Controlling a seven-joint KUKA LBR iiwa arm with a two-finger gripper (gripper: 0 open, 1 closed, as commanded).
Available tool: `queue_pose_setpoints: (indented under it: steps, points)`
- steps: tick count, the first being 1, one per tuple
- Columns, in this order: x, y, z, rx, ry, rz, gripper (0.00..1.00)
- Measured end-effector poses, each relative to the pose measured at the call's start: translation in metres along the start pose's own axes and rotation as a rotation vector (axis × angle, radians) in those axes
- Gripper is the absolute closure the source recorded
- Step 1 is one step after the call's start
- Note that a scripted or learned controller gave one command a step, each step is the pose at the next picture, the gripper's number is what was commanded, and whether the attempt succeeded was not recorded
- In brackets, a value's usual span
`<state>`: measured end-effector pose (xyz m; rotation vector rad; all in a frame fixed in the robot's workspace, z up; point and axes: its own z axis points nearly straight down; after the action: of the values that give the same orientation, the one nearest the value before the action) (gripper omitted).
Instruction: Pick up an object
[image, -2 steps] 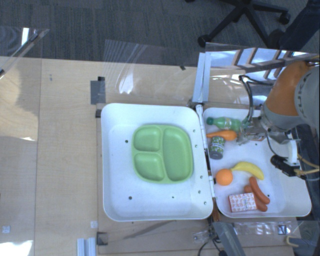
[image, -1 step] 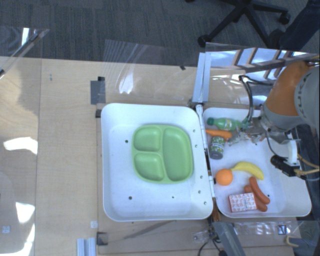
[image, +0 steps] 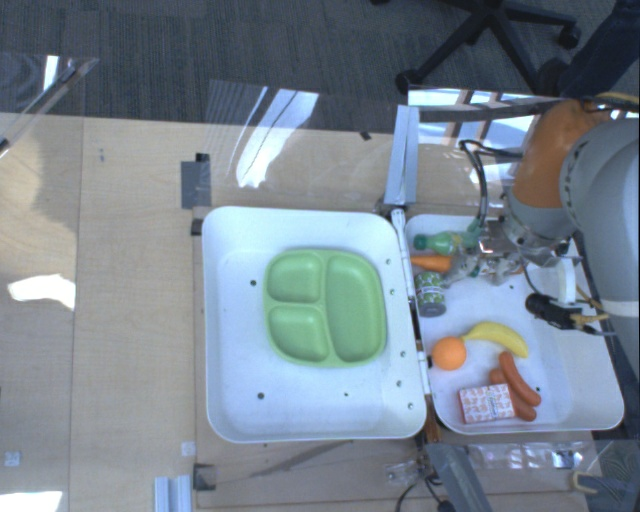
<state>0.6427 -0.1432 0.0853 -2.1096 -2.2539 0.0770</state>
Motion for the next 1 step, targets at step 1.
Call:
queue_pose_setpoints:
  steps: [1]
  points:
    - [0.0047, 0.0015, 0.0005, -0.003, -0.010, 0.043, 0.00]
